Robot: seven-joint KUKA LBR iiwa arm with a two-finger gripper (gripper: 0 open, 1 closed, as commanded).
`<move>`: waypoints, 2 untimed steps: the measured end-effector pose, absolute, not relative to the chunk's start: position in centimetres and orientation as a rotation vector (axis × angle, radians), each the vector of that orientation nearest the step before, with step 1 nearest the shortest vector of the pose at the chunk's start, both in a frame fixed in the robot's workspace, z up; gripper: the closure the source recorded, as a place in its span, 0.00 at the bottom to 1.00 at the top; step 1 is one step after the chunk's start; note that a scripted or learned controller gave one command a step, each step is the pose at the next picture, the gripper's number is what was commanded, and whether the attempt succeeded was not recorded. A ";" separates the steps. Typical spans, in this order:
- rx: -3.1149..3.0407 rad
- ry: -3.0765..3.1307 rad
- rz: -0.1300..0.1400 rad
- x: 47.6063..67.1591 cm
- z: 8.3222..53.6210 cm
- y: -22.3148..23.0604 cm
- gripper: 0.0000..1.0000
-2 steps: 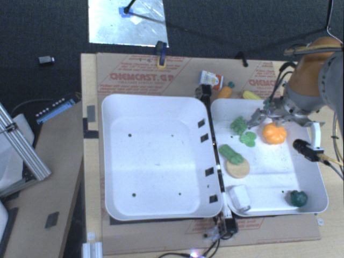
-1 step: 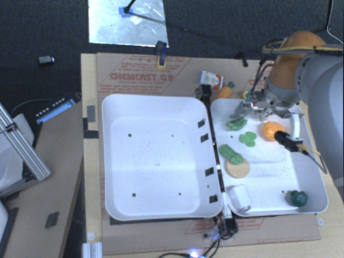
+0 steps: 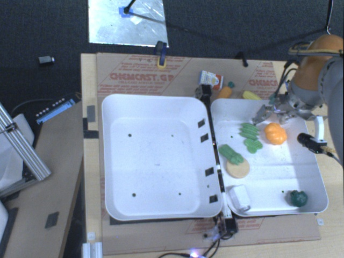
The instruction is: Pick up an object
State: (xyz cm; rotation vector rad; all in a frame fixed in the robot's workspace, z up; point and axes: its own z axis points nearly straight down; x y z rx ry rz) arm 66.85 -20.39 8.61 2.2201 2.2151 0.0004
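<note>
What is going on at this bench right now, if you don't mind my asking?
A robot arm reaches in over the right bin, its gripper hanging near the back, just above an orange ball. Nothing is lifted yet. Green pieces, a tan disc and a dark green item lie in that bin.

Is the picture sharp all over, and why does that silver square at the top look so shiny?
In the camera view, the silver sheet throws back patchy white glare; the white bins look bright and flat, with a soft glow beside the orange ball; the gripper and arm at the right look slightly soft, while the green pieces stay fairly crisp.
</note>
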 end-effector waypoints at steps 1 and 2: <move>2.209 2.222 0.005 67.1 9.8 -20.0 1.00; 2.214 2.232 0.004 64.6 8.4 -13.2 1.00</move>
